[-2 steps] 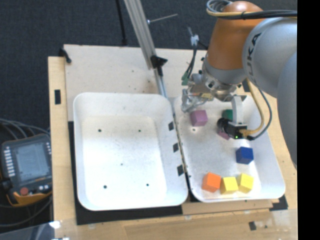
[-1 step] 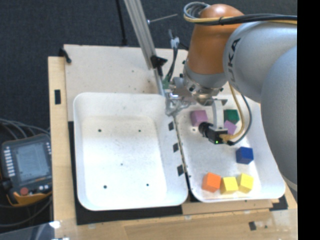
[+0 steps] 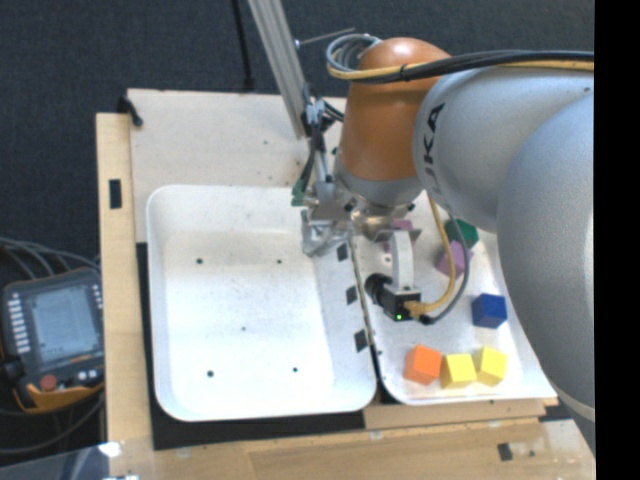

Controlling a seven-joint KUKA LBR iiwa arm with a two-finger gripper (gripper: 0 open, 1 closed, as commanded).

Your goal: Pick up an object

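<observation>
Several small blocks lie in the right bin (image 3: 400,393). An orange cube (image 3: 423,364) and two yellow cubes (image 3: 459,369) (image 3: 492,364) line its front edge. A blue cube (image 3: 489,310) sits behind them. A purple piece (image 3: 452,258) and a green piece (image 3: 462,234) lie farther back, partly hidden by the arm. My gripper (image 3: 325,226) hangs below the orange band (image 3: 385,118), over the divide between the two bins near their back. The wrist body and a black cable hide much of it.
The left bin (image 3: 170,268) sits beside the right one, speckled with small dark spots. A slanted aluminium post (image 3: 275,38) rises behind the bins. A teach pendant (image 3: 55,333) lies off the bench at the left. The arm's grey bulk covers the right side.
</observation>
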